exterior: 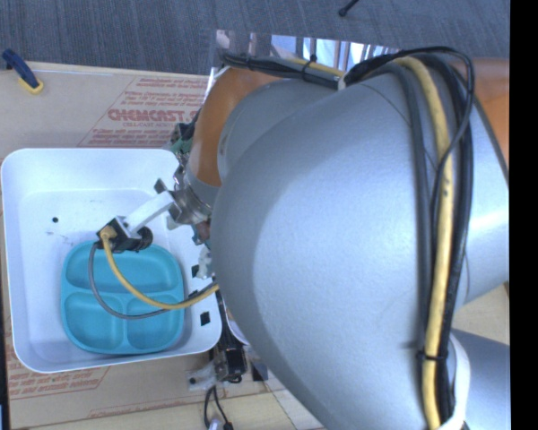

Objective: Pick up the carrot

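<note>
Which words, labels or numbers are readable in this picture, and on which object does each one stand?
"CHEMCAST": large red capitals on the brown protective paper sheet beneath the shallow white plastic bin.
Too blurred to read: the smaller red lines around that word.
Too small to read: the red print on the same sheet, lower left.

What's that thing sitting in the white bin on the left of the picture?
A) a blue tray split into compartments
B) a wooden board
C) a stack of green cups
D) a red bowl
A: a blue tray with moulded compartments lies flat on the floor of the white bin, in the lower part of it as the camera sees it.
</note>
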### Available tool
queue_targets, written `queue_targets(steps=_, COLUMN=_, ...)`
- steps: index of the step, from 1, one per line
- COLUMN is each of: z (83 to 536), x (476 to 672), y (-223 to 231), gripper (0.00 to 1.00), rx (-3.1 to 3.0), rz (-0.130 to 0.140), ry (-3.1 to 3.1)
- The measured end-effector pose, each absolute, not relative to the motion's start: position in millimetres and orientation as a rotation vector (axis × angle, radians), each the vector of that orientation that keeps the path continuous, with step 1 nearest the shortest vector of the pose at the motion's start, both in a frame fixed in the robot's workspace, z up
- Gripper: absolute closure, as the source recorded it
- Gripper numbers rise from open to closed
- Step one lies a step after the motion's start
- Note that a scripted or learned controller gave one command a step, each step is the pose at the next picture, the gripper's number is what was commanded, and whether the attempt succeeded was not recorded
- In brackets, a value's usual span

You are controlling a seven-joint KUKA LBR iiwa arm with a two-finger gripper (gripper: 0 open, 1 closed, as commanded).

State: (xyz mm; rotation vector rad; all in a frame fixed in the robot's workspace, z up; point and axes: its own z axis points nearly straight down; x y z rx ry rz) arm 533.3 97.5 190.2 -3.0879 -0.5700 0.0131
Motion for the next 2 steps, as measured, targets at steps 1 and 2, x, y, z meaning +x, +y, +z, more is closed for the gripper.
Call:
queue_targets(steps=1, z=209, x=489.3, y=16, gripper=0.0, rx=-3.068, rz=0.007, ry=-0.666)
queue_targets(steps=2, z=190, x=536.9, y=-3, gripper=0.0, rx=-3.115, rz=0.01, ry=-0.391)
